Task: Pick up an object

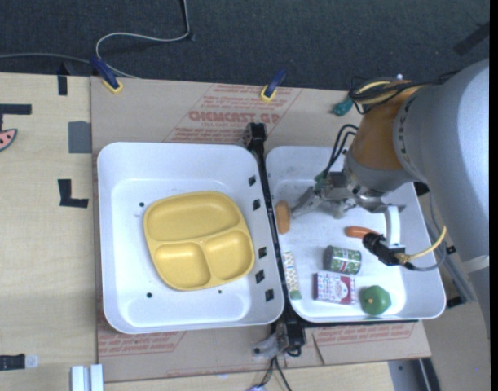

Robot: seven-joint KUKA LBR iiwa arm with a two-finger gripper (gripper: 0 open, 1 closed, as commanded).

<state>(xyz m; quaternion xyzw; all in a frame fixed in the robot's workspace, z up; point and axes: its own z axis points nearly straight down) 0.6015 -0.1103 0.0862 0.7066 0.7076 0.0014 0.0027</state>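
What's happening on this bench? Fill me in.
A grey KUKA arm reaches from the right into the right bin, its tool low near a small orange-brown item by the divider. Nothing is visibly in its grip. A green can, a red box, a green ball and an orange piece lie in the same bin. The left bin holds a yellow divided plate.

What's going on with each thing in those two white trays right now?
yellow divided plate: lying flat in the left bin, nothing on it
green can: on its side, right bin
red box: lying flat
green ball: resting in the corner
gripper: low over the right bin
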